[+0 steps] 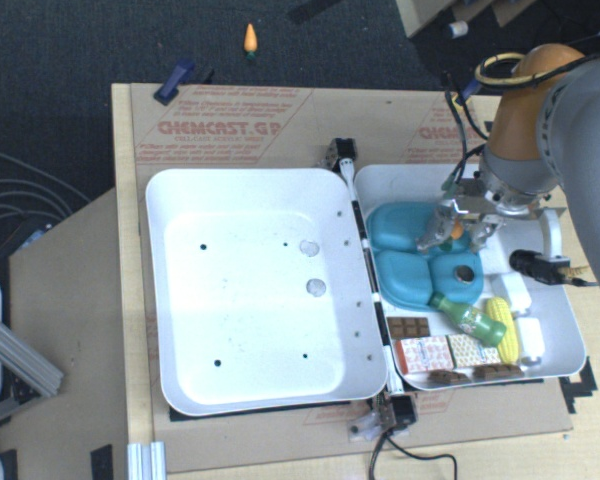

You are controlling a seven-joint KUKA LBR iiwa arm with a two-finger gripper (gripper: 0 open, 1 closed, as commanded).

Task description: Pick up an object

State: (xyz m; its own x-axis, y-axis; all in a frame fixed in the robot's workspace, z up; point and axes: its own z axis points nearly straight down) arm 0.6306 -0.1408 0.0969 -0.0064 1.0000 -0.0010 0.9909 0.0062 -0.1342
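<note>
Objects for picking are all heaped in the right bin [570,340], which sits hard against the left bin [180,208] on the bench [280,118]. Biggest among them are the teal blue pieces [405,253], smooth and rounded like moulded plastic, one lobed lump at the top and a broader flat shape below it, with a darker blue round piece [460,276] bearing a small dark hole just beside them. Lower down lies a green bottle [467,317], tilted, touching a knobbly yellow corn cob [502,328]. Next to the cob are white blocks [525,318], and along the bin's near edge lie flat printed cards or packets [445,351] in red, white and brown; their print is too small to read.

The gripper [462,222] hangs over the upper part of the right bin, right above the teal pieces, under the grey arm with its orange band [525,108]. Something small and orange shows at the fingertips, but I cannot tell whether the fingers are apart or closed, or whether they grip anything. The arm's bulk covers the bin's far right corner.

The left bin is glossy white with rounded corners, dotted with a few small dark holes and two greyish discs [312,268] near its right side.
</note>
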